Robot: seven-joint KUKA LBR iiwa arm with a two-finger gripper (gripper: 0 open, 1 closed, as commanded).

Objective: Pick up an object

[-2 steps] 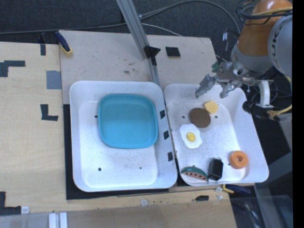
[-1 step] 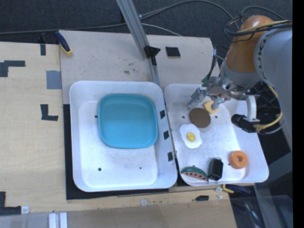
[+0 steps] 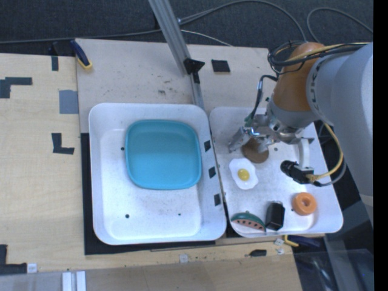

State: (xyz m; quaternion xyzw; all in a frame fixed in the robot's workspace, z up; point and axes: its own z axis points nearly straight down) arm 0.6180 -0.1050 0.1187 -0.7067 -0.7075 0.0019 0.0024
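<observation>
The gripper (image 3: 253, 137) hangs low over the upper part of the right bin (image 3: 230, 121), a shallow white tray with rounded corners. Whether the gripper is apart or together cannot be told. Directly beneath it, touching or nearly so, lies a brown round piece (image 3: 257, 155), dull and smooth. Nothing is seen clamped.

Just below and slightly left of the gripper lies a toy fried egg (image 3: 243, 174): flat, white, irregular in outline, with a glossy yellow dome at its centre. Farther off, below and to the gripper's right, rests an orange ring-shaped doughnut (image 3: 304, 204). Farther below the gripper stands a small black block (image 3: 275, 216), and beside it a watermelon slice (image 3: 248, 222), curved, with a green rind and red flesh.

Well to the gripper's left, in the left bin (image 3: 109, 162), lies a square teal plate (image 3: 163, 153) with rounded corners and a smooth plastic sheen.
</observation>
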